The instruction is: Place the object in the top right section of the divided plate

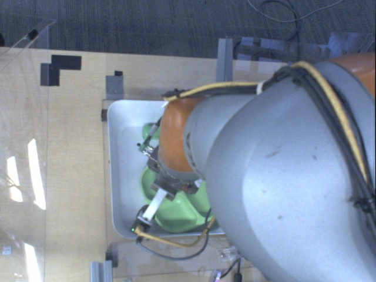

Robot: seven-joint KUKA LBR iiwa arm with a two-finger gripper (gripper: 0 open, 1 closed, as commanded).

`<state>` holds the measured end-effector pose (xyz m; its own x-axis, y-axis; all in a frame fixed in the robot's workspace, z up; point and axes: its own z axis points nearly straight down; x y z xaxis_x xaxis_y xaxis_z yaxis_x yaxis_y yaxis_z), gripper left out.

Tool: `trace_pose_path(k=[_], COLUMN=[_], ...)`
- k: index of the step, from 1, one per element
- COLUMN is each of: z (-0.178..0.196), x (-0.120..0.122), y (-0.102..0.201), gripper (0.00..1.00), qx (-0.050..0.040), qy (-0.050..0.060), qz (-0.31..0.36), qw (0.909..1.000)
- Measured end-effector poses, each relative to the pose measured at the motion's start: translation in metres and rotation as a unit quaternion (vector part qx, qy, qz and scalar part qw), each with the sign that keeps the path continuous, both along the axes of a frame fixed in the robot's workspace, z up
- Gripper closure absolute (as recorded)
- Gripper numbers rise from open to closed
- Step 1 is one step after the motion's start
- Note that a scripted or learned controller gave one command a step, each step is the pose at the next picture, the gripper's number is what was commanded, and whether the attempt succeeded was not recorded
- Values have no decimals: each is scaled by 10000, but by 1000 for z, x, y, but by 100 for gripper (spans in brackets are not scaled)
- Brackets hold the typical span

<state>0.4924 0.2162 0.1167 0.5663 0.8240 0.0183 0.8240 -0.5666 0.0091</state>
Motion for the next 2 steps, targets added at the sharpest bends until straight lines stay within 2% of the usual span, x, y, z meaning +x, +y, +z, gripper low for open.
trace_pose_path(k=[1, 2], z=[125, 124], x=[-5, -5], y=[19, -53], gripper=[100, 100], qx=[-59, -76], qy=[78, 71], qz=[1019, 2949], qw=[9947, 9555])
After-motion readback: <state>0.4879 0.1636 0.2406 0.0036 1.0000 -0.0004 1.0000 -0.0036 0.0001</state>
